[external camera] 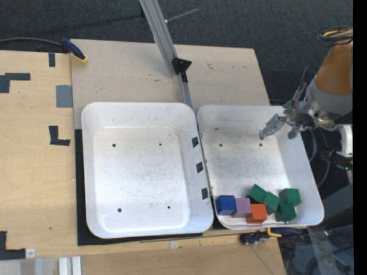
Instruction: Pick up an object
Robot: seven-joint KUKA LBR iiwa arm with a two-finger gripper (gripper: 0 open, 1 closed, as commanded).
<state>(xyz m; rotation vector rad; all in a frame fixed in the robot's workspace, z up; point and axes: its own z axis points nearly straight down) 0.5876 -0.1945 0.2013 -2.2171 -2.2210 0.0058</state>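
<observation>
Several small blocks lie bunched in the near right corner of the right bin (229, 153): a blue block (226, 204), a purple block (242, 206), an orange block (257, 212) and three green blocks (274, 200). My gripper (278, 126) hangs over the far right part of that bin, well behind the blocks. Its two fingers stand apart with nothing between them, one fingertip (266, 131) pointing left and down toward the bin floor.
The left bin (137, 165) sits beside the right one, with black clips along the shared edge. A slanted metal rail (163, 36) runs from the top of the view down to the bins' far edge. Tape marks and a blue-yellow tool (74, 48) lie on the bench at left.
</observation>
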